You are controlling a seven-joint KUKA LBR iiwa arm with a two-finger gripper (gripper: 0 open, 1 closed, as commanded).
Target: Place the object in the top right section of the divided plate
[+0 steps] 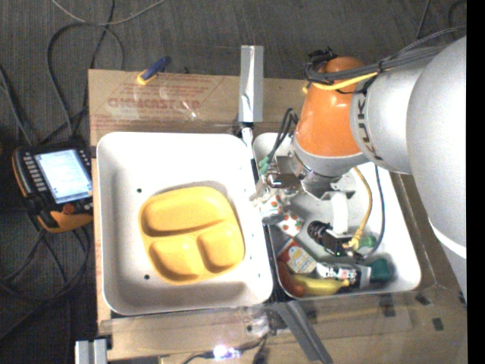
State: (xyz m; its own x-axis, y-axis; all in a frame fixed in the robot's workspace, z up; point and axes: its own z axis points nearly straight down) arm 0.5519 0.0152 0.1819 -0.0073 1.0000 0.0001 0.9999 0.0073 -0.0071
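the pincer (276,197) hangs low at the left end of the right bin (405,275), tucked under the orange-banded wrist, so i cannot tell how open it is or whether it has hold of anything. this looks like the picking step: the object is likely among the heap beside it, banana (324,285) included. next it must clear the bins' adjoining walls and cross to the yellow divided plate (161,217) in the left bin (121,165).
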